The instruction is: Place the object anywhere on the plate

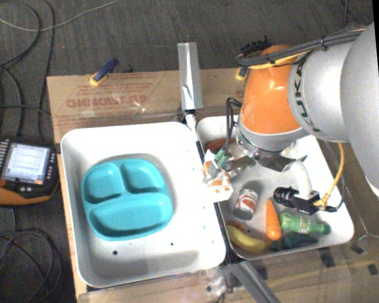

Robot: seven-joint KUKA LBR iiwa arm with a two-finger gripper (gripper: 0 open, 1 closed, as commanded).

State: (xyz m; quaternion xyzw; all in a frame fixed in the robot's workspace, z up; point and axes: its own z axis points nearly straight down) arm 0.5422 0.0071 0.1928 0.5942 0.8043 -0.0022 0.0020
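**Arm carrying small carton toward plate**

Overhead view, two white bins side by side. Left bin (80, 258) has a teal 3-compartment plate (127, 197), nothing on it. Gripper (223, 166) sits over the divider btw bins, fingers clenched on a small orange-and-white carton (216, 176), lifted above the rim. Right bin (340, 223) has a can (245, 203), carrot (271, 220), banana (246, 238), green bottle (303, 224). Step looks like transport. Next: shift left until carton is over the plate, lower, let go.
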